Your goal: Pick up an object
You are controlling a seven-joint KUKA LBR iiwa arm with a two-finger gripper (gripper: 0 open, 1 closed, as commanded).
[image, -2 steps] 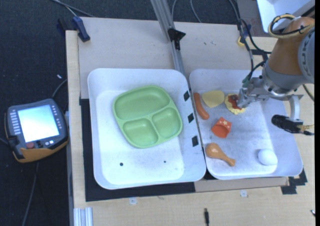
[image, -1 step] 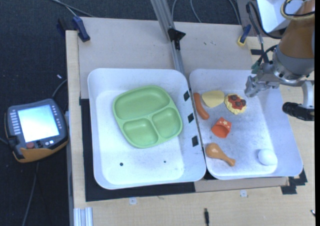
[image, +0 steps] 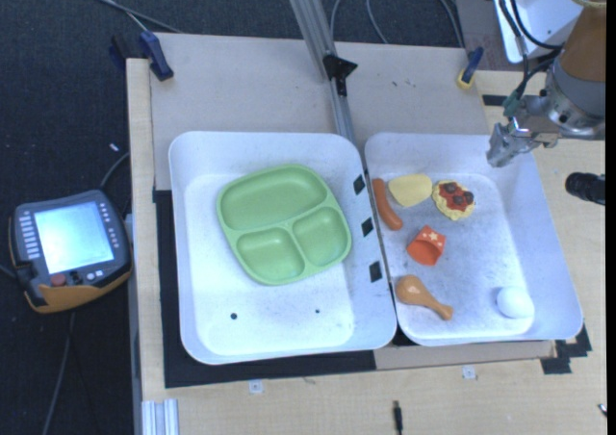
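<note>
Right bin [image: 539, 221]: gripper [image: 502, 149] over far rim, grip unreadable, nearest food the pizza slice [image: 453, 199] down-left.

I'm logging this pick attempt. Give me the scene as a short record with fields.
left bin: green divided plate
right bin: hot dog, yellow piece, pizza piece, orange block, drumstick, white egg
gripper: above right bin's far right corner, nothing seen held
</note>
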